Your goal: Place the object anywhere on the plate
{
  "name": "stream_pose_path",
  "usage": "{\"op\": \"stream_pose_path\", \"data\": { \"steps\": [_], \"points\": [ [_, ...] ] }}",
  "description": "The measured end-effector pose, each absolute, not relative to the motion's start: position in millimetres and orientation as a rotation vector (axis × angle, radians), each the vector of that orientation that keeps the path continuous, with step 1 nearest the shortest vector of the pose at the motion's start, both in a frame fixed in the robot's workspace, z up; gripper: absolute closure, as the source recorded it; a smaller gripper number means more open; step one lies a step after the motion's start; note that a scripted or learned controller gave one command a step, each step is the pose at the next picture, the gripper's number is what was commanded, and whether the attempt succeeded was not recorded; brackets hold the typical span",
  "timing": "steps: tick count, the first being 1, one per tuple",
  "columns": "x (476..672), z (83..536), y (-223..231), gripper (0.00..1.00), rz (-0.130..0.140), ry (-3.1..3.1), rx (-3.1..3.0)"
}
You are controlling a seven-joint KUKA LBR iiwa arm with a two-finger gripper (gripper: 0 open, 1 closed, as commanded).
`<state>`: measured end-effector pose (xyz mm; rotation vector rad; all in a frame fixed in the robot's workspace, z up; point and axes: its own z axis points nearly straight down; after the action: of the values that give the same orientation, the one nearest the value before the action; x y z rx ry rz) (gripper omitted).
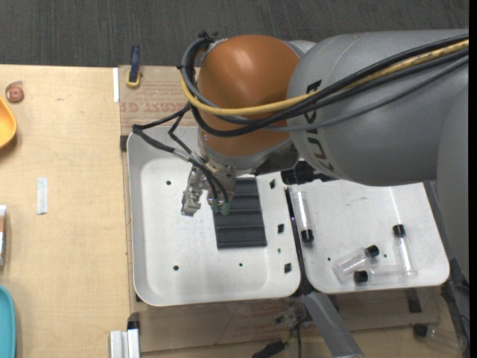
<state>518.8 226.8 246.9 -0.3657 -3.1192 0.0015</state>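
Now my fingers (205,200) hang over the left white bin (153,274); I cannot tell how wide they stand. A dark ribbed plate (242,226) lies just beside them in that bin. Clear tubes (376,263) lie in the right bin (425,274). Pale wooden worktop (67,200) spreads left; dark carpet (223,6) beyond.
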Motion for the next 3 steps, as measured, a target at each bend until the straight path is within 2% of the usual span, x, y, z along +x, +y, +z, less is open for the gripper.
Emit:
{"op": "stream_pose_path", "data": {
  "steps": [1, 2, 3],
  "points": [
    [492.9, 243, 227, 1.00, 0.001, -3.133, -0.225],
    [550.2, 260, 228, 1.00, -0.003, -3.069, 0.679],
    [518.9, 276, 227, 1.00, -0.002, -3.036, 0.814]
  ]
}}
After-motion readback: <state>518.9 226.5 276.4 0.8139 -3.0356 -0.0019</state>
